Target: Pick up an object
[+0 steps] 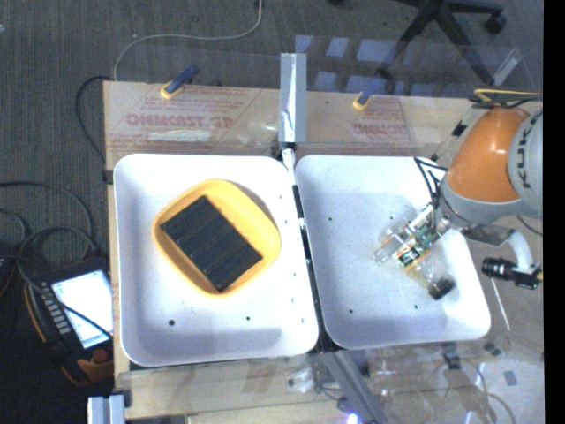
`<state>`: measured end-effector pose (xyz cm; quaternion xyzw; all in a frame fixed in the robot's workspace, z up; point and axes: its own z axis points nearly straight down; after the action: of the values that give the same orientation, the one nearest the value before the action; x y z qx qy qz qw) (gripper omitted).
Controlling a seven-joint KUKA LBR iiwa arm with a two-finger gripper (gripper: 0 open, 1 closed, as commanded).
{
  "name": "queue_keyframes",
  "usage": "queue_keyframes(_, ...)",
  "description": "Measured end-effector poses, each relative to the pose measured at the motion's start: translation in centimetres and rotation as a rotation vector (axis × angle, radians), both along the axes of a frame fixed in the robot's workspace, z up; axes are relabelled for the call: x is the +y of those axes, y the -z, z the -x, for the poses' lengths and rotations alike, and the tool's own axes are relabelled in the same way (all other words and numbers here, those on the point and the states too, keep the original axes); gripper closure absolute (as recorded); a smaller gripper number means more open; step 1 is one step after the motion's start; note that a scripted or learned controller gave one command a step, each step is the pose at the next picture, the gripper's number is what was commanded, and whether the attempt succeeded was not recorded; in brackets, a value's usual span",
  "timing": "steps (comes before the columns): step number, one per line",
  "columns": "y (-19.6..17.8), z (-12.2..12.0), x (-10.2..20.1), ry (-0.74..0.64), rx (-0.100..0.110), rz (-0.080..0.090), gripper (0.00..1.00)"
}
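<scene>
Your gripper hangs over the right bin, finger state unreadable, possibly empty; steer it leftward to the yellow dish holding the black block.

Grey arm, orange band, black lettering

Faint red lettering reading roughly "CHEMCAST" runs across the brown protective sheet on the panel behind the left bin, well away from the gripper, similar red print beyond the right bin is too blurred to read, and black letters "KU" show on the arm's casing.
</scene>
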<state>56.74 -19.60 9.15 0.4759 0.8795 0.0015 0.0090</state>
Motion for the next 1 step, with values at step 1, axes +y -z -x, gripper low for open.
queue_keyframes(1, -0.81, -0.11, 0.20, -0.001, -0.001, -0.005, 1.00)
